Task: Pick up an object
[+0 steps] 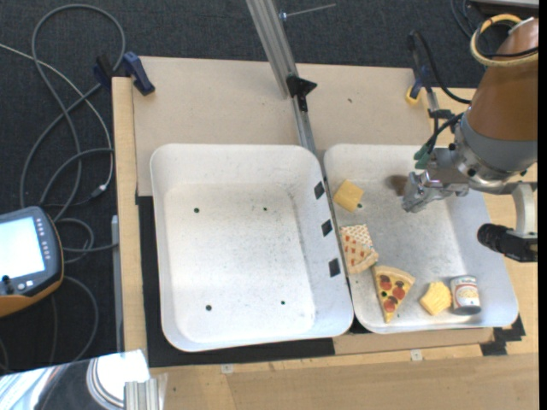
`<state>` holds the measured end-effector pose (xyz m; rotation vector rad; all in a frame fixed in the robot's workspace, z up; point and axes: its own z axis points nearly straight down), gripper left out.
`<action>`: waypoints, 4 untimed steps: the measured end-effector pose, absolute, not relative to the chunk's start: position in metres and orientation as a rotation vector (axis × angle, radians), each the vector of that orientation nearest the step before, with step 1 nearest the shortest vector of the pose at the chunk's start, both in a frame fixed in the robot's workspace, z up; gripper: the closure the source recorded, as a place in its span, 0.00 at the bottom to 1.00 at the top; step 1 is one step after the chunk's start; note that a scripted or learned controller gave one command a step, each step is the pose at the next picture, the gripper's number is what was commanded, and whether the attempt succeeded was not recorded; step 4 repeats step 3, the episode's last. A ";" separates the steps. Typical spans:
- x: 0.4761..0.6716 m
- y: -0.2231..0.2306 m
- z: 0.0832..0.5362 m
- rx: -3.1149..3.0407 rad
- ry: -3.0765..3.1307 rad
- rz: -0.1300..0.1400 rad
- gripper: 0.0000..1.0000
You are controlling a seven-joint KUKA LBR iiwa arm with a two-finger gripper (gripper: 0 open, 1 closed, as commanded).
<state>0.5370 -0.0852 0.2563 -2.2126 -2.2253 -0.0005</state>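
Note:
The right bin (pixel 432 242) holds several toy foods. A yellow cheese block (pixel 348 196) lies near its left wall. Below it are a waffle-patterned piece (pixel 357 246) and a pizza slice (pixel 391 290). A second yellow block (pixel 435 298) and a small can (pixel 466 294) sit at the front right. My gripper (pixel 416 195) hangs over the bin's upper middle, right of the cheese block and apart from it. A small dark patch (pixel 397 182) lies just left of the gripper; I cannot tell whether it is an object or a shadow.
The left bin (pixel 162 173) sits beside the right one, with a slanted metal pole (pixel 278 45) running down to the seam between them. Blue clamps (pixel 137 73) grip the bench's back corners. A pendant with a screen (pixel 26 259) lies at the far left.

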 end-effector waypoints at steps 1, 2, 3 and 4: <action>0.546 -0.035 0.262 -2.213 -2.230 -0.005 1.00; 0.552 0.014 0.265 -2.214 -2.230 -0.004 1.00; 0.559 0.069 0.245 -2.211 -2.226 0.002 1.00; 0.559 0.069 0.245 -2.211 -2.226 0.002 1.00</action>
